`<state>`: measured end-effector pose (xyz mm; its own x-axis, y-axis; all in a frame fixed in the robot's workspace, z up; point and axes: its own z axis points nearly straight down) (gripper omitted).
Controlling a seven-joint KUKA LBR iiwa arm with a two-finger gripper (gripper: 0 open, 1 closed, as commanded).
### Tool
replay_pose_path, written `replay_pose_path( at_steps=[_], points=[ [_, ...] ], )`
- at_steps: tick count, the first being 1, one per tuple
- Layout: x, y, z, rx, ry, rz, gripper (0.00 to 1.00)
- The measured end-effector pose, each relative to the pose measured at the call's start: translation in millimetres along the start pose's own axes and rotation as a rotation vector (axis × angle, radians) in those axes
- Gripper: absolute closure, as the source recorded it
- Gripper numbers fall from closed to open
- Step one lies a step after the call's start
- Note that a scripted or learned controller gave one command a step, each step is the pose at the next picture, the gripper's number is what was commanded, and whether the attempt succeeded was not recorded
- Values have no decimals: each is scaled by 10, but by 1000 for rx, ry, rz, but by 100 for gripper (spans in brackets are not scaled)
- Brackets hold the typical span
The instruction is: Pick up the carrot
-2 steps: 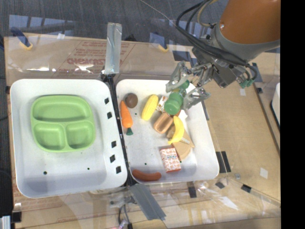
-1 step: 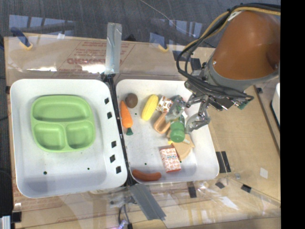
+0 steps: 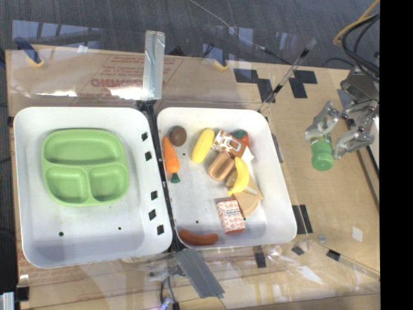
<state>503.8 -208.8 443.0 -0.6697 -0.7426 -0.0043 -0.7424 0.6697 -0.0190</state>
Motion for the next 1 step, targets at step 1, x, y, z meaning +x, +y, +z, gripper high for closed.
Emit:
replay_pose_path(
  at_steps=[1],
  points=[
    [-93,-111,-6,-10,-2,-316,100]
  ],
)
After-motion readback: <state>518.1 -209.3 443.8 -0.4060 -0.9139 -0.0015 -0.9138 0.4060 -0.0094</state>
